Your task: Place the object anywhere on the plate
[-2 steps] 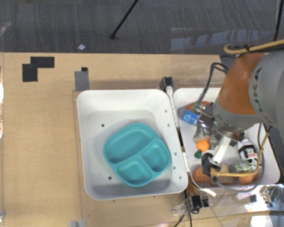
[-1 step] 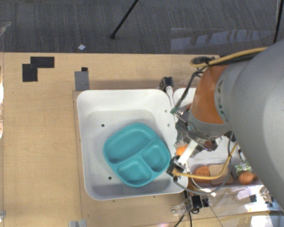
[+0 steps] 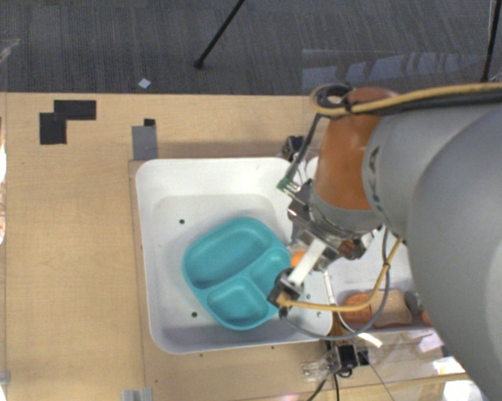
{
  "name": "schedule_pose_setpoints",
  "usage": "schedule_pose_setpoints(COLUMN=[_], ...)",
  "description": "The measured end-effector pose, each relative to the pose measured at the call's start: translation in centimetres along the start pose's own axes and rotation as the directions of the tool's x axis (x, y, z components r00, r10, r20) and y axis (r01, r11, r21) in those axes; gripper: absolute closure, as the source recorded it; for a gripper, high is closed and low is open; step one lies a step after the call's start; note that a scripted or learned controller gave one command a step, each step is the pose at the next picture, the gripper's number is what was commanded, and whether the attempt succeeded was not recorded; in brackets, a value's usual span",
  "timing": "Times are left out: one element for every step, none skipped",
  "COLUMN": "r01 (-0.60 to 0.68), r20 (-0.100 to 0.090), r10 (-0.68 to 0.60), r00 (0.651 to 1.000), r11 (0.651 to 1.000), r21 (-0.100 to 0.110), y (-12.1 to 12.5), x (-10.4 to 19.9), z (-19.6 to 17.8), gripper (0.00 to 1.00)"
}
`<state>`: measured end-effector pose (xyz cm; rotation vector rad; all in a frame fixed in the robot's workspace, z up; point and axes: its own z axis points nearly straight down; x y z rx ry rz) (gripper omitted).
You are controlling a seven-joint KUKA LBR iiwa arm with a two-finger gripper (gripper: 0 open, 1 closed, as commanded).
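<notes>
We see the gripper (image 3: 309, 244) at the right edge of the teal plate (image 3: 229, 267), and we cannot tell how its jaws stand. A small orange object (image 3: 297, 257) shows just right of the plate, close against the gripper.

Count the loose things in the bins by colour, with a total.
Teal: 1, plate
Orange: 1, small bit at the plate's right rim, too small to identify
Orange-tan: 1, lump partly under the arm
Total: 3 visible
</notes>
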<state>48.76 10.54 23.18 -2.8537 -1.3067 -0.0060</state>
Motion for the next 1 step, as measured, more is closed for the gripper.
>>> schedule_pose_setpoints(r01=[-0.004], r20=[0.003], r10=[0.004], r00=[1.000], r11=[1.000], r21=[0.000], y=[0.18], x=[-0.21], z=[0.13], gripper=[0.00])
